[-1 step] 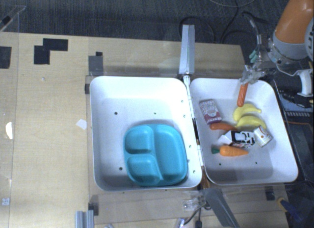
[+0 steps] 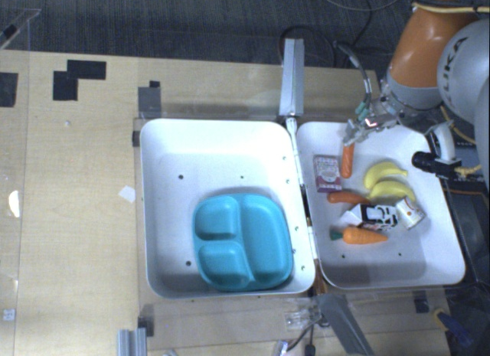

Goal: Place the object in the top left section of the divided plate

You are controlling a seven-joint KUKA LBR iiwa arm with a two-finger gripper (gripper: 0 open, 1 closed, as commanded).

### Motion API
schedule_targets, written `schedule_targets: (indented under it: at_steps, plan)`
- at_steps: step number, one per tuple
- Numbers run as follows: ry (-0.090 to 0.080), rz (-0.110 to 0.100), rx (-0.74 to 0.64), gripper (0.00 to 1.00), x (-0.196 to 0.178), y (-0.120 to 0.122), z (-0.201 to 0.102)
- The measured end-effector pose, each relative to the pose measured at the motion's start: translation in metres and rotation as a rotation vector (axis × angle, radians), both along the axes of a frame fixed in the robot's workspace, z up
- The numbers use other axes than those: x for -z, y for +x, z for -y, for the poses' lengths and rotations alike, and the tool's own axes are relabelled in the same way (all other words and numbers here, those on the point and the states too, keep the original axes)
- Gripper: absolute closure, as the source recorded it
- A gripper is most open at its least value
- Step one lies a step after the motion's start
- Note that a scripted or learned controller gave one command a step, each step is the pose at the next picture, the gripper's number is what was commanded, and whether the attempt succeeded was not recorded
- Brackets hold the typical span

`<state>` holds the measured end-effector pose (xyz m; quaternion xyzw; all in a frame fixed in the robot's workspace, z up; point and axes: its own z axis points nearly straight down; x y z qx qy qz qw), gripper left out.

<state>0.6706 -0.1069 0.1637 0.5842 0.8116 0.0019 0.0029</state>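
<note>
Gripper (image 2: 360,129) over right bin's far edge, clamped on carrot (image 2: 347,161) top | we judge it light, rigid, slick | plate (image 2: 243,241) unfilled.

Blue divided plate (image 2: 243,241) — flat, left bin (image 2: 164,194)

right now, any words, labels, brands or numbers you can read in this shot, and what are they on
No text here can be read.
Red and white packet in the right bin: printing shows, too small and blurred to read.
Black and white package beside the carrots: dark label marks, blurred.
Can lying on its side by the bananas: label unreadable.
Blue divided plate in the left bin: no markings visible.
</note>
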Motion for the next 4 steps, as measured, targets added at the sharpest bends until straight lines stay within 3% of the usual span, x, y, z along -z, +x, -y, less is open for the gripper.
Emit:
schedule_targets:
  at_steps: [1,2,3,4]
  plan:
    - [-0.001,0.0,-0.11,1.0,-0.029,-0.025,0.033]
    - [-0.002,-0.002,-0.211,1.0,-0.007,-0.054,0.045]
    - [-0.004,0.0,-0.203,1.0,-0.016,-0.101,0.099]
    - [-0.019,0.025,-0.414,1.0,0.041,-0.125,0.058]
